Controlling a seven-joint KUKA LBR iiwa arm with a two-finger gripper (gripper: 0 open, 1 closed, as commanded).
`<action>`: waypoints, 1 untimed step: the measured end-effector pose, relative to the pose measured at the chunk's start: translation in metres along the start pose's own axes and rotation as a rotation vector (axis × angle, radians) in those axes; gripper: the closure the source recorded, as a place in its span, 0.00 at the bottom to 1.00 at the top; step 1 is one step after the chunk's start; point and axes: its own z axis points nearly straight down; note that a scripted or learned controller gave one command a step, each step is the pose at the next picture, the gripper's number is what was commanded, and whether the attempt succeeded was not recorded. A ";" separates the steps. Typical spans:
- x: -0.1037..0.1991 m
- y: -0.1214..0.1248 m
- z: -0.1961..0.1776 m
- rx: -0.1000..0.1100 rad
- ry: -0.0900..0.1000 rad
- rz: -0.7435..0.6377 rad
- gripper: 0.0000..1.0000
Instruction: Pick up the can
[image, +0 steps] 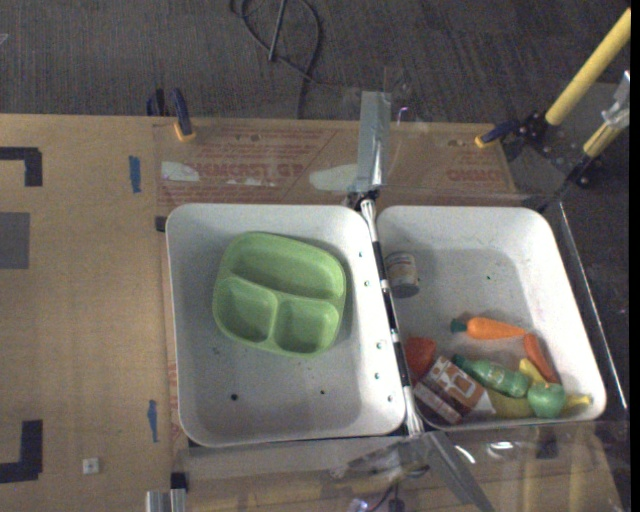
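A small can (402, 274) with a pale label and a grey lid lies tipped at the left wall of the right bin (470, 240), close to the divider between the two bins. Nothing touches it except the bin wall.
A green divided plate (279, 292) sits in the left bin (200, 380). Along the front of the right bin lie toy foods: two carrots (495, 328), a green bottle (495, 376), a yellow banana (515, 405), a brown carton (452, 390) and a red piece (419, 353). A yellow pole (590, 68) stands at the top right.
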 end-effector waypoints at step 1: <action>0.000 0.000 0.001 0.002 0.000 0.487 1.00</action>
